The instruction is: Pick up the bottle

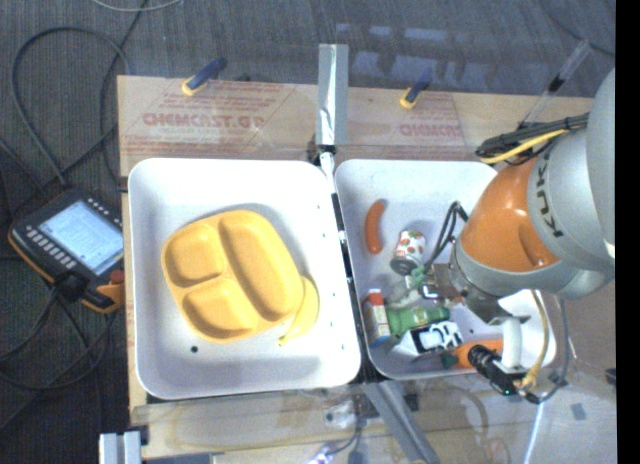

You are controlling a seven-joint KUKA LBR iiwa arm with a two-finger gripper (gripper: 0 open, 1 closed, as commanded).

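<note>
- The robot arm (520, 227) comes in from 3 o'clock and bends low over the right bin (352, 252).
- Its hand (432, 287) sits over the stuff at the bin's 6 o'clock end. I cannot tell how wide it is.
- The bottle (385, 320) is green with a red cap. It lies flat, just at 8 o'clock from the hand.
- A sausage (374, 225) lies at the bin's 11 o'clock.
- A yellow tray (232, 274) fills the left bin (150, 352) on the desk (140, 142).
</note>
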